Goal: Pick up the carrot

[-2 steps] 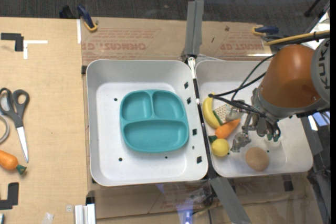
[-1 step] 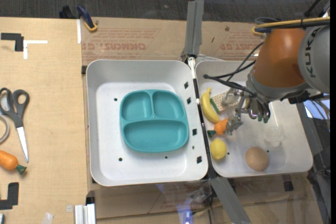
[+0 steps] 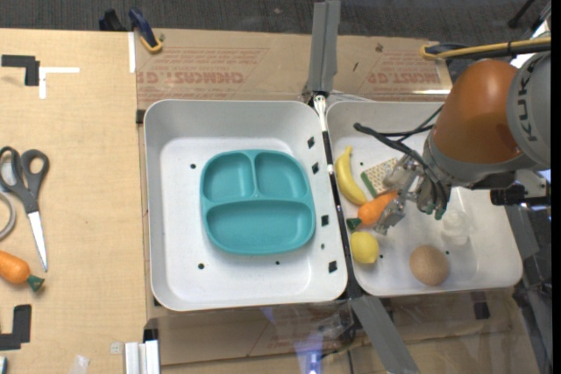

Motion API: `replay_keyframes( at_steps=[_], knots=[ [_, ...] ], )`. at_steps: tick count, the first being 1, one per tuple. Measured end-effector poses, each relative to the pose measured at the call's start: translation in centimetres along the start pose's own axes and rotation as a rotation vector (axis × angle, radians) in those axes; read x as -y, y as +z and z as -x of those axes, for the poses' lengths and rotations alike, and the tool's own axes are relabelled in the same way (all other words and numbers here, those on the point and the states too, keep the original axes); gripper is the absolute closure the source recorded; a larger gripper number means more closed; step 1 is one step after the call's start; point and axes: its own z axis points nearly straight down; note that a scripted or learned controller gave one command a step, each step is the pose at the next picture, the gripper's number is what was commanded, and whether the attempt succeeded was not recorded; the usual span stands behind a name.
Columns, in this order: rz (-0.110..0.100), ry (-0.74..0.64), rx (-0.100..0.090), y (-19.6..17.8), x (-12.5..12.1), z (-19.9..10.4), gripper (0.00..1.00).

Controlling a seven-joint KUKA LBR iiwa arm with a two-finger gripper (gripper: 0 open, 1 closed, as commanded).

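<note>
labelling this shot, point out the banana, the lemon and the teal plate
banana (image 3: 348, 179), camera view, middle of its curve
lemon (image 3: 364, 248), camera view, centre of the fruit
teal plate (image 3: 259, 228), camera view, floor of its big compartment

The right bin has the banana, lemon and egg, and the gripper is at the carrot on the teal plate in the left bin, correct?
Not quite. In the camera view the carrot at the gripper lies in the right bin, between banana and lemon, not on the teal plate.
</note>
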Motion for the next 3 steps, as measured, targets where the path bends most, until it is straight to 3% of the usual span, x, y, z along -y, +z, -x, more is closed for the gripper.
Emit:
replay_keyframes(
  at_steps=[1, 2, 3],
  knots=[
    [0.000, -0.001, 0.008, -1.0, 0.0, 0.3, 1.00],
    [-0.008, -0.073, -0.016, -9.3, -6.2, -3.1, 1.00],
    [-0.002, -0.572, -0.024, -9.2, -7.1, -9.9, 1.00]
  ],
)
